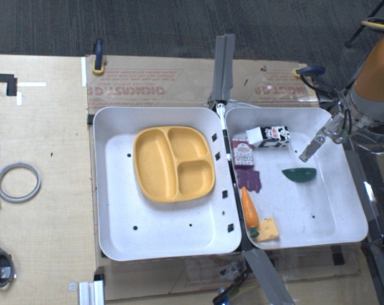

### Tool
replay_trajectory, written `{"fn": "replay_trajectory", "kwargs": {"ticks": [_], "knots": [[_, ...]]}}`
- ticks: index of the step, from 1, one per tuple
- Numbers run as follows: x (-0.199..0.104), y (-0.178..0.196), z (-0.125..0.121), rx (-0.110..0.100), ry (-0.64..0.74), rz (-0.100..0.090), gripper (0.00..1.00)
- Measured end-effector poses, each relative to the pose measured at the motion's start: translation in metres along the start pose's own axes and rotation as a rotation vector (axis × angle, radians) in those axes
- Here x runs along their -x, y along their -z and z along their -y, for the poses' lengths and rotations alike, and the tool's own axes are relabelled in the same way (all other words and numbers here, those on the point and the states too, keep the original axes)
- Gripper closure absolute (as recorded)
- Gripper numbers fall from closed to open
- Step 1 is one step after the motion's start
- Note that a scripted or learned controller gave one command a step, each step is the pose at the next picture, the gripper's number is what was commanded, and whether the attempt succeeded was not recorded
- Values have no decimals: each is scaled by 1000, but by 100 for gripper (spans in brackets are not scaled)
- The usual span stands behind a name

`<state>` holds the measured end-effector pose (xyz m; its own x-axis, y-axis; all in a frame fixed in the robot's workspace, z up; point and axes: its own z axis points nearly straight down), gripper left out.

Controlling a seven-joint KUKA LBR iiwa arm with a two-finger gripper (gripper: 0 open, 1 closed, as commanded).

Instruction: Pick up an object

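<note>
The right bin [344, 224] holds a black-and-white milk carton [268, 136], a purple carton [244, 154], a purple bunch of grapes [250, 180], a dark green leaf-shaped piece [299, 174], an orange carrot [249, 210] and a yellow cheese wedge [268, 230]. My gripper [312, 149] reaches in from the right, low over the bin's back half, just right of the milk carton and above the green piece. Nothing shows between its fingers.
The left bin [115, 234] holds a yellow divided plate [174, 163]. A grey divider bar [223, 68] runs between the bins. A roll of tape [16, 182] and scissors [0, 265] lie on the bench at left. Clamps [98, 57] sit along the back edge.
</note>
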<state>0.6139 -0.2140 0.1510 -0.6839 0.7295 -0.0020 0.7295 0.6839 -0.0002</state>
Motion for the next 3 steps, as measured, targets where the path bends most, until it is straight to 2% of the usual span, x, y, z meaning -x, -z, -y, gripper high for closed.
{"fn": "replay_trajectory", "kwargs": {"ticks": [1, 2, 3], "knots": [[-27, -52, -13, 0, -1, 0, 0], [-6, -32, -56, 1, -222, 2, 0], [0, -59, -55, -21, -584, -15, 0]]}}
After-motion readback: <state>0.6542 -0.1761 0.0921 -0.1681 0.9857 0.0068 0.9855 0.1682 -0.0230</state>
